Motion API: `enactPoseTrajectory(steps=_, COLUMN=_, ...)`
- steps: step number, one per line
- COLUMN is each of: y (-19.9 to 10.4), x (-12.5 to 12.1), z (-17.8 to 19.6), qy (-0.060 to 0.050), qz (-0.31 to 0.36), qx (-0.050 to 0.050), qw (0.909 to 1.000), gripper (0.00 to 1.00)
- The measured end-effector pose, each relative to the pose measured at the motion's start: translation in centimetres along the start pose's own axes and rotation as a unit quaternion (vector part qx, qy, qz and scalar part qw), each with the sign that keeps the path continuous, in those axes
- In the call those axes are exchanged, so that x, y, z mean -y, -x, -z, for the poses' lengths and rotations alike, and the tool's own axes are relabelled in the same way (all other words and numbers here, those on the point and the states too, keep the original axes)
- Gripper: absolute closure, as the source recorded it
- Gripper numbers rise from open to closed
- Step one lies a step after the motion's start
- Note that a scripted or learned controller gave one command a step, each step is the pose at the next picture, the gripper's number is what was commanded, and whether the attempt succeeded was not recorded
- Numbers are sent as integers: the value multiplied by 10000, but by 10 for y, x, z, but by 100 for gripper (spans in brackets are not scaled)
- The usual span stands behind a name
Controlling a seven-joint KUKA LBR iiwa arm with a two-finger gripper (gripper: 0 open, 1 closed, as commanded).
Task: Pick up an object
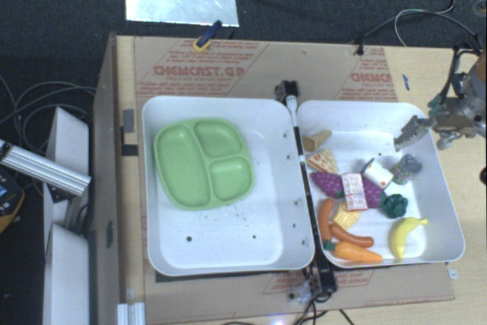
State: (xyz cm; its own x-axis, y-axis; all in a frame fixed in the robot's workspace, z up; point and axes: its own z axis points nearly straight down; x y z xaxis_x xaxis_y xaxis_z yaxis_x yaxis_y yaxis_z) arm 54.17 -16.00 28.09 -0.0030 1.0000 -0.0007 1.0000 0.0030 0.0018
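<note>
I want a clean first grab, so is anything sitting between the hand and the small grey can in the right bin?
Nothing visible does. The hand hovers at the right bin's far right side, with bare floor between it and the grey can.

The arm reaches in from the right edge, its gripper angled down-left, nothing between its fingers.

A grey metal gripper with thin cables on its wrist
</note>
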Motion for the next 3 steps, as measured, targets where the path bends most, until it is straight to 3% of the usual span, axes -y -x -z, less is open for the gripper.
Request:
enactPoseTrajectory(steps=1, y=-43, x=-40, z=-181, qy=1, qz=0, qx=-5, qw=10000, gripper=0)
enactPoseTrajectory(steps=2, y=-59, x=-97, z=-75, qy=23, qz=9, qx=2, qw=10000, gripper=0)
enactPoseTrajectory(steps=3, y=-71, x=-52, z=-167, qy=-3, qz=-10, qx=1, qw=10000, gripper=0)
